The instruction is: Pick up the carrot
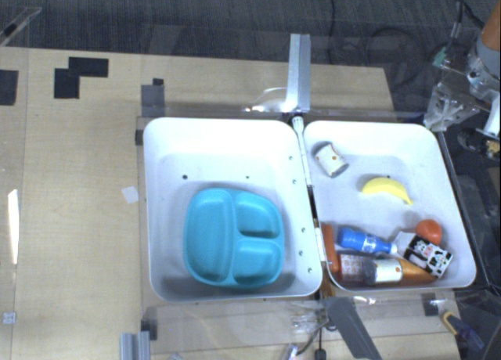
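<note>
Where the carrot [416, 274] lies: against the near wall of the right bin [391, 135], partly covered by a bottle [368, 270] and a box [429, 257].
Long axis: judged to run along that wall.
Gripper [445, 109]: seen over the bin's far right corner; whether it is open or closed cannot be told.
Direction: the carrot is found well apart, nearward of the gripper.

Arm [479, 77]: cut off at right frame edge, gripper parts blurred, finger state unreadable. Carrot [415, 271]: mostly buried under bottle [368, 270] and black-white patterned item [430, 256]. Label print on bottle too small to read.
</note>
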`<state>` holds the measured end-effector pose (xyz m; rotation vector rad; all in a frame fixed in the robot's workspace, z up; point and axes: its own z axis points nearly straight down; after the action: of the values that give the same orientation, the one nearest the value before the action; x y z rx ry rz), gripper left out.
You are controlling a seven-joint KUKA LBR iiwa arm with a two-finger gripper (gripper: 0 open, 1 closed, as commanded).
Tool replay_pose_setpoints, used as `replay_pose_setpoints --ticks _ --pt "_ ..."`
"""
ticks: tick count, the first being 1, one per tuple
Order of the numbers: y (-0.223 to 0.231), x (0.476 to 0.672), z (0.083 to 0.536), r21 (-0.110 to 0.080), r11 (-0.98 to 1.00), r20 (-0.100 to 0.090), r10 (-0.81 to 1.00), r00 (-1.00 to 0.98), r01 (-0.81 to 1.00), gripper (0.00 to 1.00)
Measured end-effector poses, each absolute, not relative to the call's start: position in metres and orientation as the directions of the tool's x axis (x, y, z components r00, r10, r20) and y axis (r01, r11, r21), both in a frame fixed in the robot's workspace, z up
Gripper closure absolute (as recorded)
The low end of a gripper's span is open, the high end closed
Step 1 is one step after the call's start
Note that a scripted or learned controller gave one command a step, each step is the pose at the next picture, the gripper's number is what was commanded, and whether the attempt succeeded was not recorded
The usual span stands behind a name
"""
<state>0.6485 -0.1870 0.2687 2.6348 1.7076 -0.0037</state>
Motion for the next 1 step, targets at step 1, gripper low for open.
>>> replay_pose_setpoints --ticks 1 --pt "-0.1548 0.6686 0.2177 -0.002 -0.849 -0.003 0.528 0.849 0.528 1.00"
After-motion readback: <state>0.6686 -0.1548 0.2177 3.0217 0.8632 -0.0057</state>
